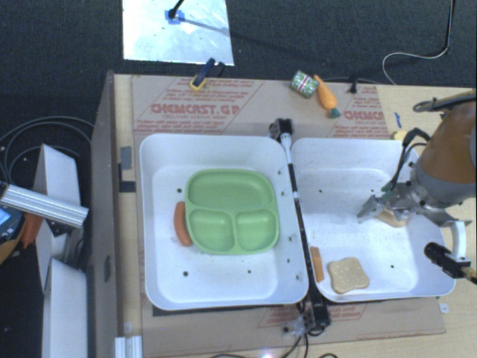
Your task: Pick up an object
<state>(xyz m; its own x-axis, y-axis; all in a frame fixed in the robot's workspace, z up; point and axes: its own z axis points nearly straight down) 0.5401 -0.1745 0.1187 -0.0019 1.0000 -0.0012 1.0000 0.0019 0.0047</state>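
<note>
Cardboard-topped bench [223,99] over dark carpet, two white bins side by side. We take the pick target to be the small tan piece [389,218] in the right bin [335,162], near its right wall, since the gripper [384,207] is down right over it. It sits just under and touching the tips as far as we see; whether it is between them is hidden, so we cannot tell if the grip is released or clenched. The arm [447,166] comes in low from the right, probably why it works that wall side. Nearer the front of this bin lie a toast slice [349,274] and a thin orange stick [317,263], well apart from the tips. Left bin [160,222] holds a green divided plate [231,211], a sausage [180,224] beside its left edge. Behind the bins, a toy carrot [326,95] and small can [304,83] sit out of play.
</note>
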